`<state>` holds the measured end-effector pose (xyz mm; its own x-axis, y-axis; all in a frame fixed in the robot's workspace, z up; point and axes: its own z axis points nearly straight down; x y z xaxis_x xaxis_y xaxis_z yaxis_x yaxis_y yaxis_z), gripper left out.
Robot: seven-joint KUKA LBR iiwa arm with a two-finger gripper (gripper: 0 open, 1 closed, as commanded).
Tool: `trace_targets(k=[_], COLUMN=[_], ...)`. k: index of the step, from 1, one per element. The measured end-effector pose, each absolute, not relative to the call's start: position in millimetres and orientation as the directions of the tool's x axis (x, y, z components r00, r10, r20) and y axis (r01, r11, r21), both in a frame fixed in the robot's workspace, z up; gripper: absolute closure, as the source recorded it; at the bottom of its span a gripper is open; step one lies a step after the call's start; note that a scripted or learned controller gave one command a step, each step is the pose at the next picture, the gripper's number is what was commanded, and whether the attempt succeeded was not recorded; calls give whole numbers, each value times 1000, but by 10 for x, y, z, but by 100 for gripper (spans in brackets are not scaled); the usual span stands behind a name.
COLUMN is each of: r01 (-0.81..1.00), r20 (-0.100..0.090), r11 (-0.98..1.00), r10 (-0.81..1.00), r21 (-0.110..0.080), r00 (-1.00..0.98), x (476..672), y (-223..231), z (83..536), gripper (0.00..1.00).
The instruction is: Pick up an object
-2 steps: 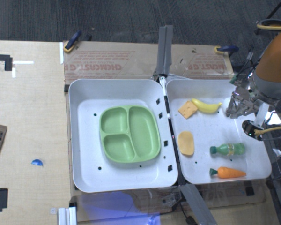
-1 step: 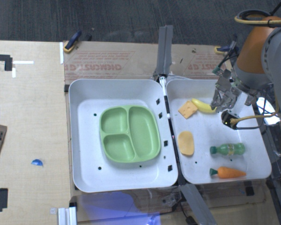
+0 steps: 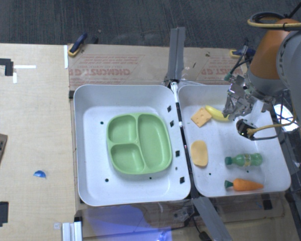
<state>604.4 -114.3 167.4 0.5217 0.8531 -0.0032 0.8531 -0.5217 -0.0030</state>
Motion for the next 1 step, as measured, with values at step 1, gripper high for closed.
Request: trace_targets(k=[1], r01=[853], r20=[-3], r11=[-521], r10=[853], r21=[-3], r00=[521], x=[6044], y=[-1143], z=[1674], gripper=[0])
